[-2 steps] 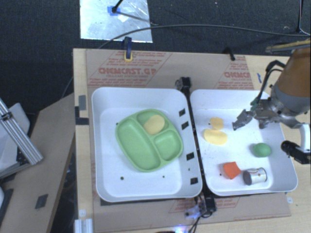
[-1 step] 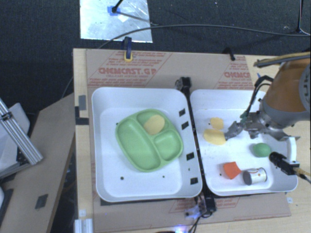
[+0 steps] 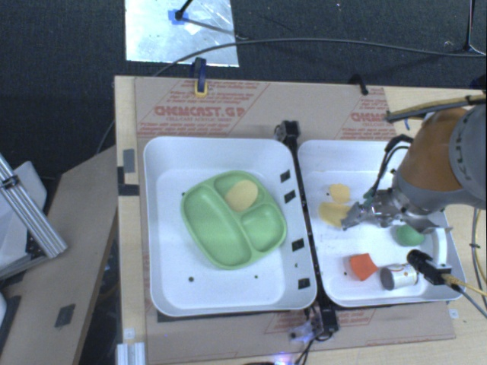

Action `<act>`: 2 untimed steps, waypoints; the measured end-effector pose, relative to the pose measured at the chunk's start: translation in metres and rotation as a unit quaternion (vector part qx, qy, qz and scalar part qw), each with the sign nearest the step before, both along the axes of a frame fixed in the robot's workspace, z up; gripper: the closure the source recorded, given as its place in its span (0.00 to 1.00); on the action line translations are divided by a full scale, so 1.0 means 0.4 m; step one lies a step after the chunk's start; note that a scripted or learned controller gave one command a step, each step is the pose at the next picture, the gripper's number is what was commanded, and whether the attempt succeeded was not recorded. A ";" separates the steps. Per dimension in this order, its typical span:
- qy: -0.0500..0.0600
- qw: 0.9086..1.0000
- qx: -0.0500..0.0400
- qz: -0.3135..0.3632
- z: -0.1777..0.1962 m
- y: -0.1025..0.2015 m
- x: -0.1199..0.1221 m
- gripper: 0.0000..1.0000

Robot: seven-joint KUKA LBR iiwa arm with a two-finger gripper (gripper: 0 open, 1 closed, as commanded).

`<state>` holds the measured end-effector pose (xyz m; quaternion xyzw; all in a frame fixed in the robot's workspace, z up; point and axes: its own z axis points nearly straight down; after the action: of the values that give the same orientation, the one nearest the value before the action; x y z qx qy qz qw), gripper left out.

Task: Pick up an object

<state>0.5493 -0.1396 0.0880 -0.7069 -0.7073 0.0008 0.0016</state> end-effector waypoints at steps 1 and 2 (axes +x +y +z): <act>-0.003 1.000 -0.001 -0.001 0.033 -0.002 0.003 1.00; -0.004 1.000 -0.001 0.000 0.147 -0.001 -0.009 1.00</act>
<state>0.5457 -0.1401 0.1469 -0.7071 -0.7071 -0.0014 -0.0023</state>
